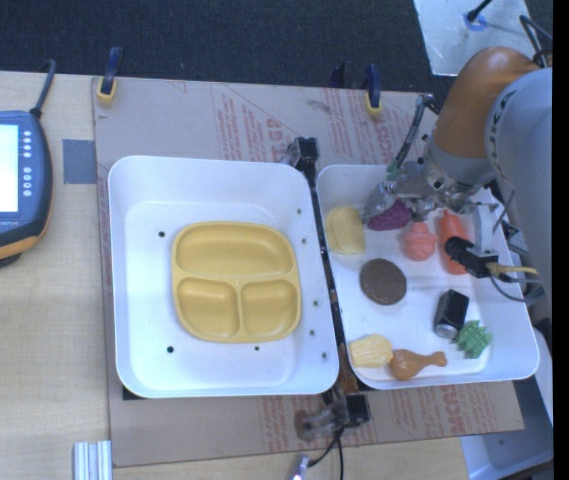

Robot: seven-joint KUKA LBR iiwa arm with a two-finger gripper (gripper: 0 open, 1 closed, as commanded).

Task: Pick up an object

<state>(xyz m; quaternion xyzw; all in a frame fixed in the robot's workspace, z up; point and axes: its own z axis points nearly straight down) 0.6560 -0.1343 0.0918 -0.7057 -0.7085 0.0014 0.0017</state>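
Purple toy [392, 216] at the right bin's [509, 363] far edge sits under my pincer [396, 200]; its grip I cannot tell; lifting comes next.

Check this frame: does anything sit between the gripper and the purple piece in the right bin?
Nothing visible does. The gripper sits directly over the purple piece at the far end of the right bin; the yellow piece and pink piece flank it.

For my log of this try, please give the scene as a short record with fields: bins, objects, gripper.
left bin: holds a yellow divided tray
right bin: holds a brown disc, black can, green toy, drumstick, purple item and others
gripper: low over the purple item at the right bin's far end
grasp: cannot tell
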